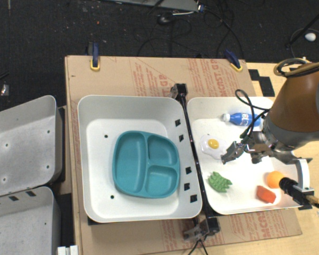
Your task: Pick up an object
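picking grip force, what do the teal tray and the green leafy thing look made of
Teal tray: looks like hard moulded plastic with a smooth satin finish, judging by its even colour and rounded compartment ridges. Green leafy thing: probably soft plastic or rubber toy food, matte and bumpy; too small to be sure.

We see two white bins side by side on a brown cardboard sheet (149, 70). The left bin (95, 116) holds a teal plate (146, 163) with three sections. The right bin (199, 110) sits just beside it, and a black strip (189, 137) runs between them. Two clamps, one yellow and blue (94, 57) and another (234, 60), grip the far edge of the cardboard. Black cables (223, 31) lie on the dark floor (37, 31) behind. White metal trays (21, 142) sit at the left.
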Tool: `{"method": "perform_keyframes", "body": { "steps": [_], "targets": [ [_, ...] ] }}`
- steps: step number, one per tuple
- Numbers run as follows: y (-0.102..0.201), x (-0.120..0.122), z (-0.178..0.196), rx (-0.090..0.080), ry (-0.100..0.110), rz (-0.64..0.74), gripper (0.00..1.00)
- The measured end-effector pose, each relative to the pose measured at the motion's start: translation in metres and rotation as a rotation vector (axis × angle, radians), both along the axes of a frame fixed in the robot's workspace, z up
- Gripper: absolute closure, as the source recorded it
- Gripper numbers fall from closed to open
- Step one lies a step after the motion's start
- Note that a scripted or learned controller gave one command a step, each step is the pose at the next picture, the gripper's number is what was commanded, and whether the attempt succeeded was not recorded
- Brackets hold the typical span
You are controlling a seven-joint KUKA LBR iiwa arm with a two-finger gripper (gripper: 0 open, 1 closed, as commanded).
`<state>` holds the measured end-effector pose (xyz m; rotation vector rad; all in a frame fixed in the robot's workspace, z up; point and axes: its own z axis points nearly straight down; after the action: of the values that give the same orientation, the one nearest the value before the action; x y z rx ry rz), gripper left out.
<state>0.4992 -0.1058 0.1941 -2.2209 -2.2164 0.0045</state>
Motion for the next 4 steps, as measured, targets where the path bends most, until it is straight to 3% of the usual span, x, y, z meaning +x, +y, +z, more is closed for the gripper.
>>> {"method": "perform_keyframes", "body": {
  "steps": [2,3,4],
  "targets": [
    [0.001,-0.001,-0.097,0.001,0.001,0.0,0.0],
    [0.0,0.0,-0.084,0.0,-0.004,-0.001,1.0],
    [0.002,0.011,-0.026,-0.002,-0.011,0.005,1.0]
  ]
}}
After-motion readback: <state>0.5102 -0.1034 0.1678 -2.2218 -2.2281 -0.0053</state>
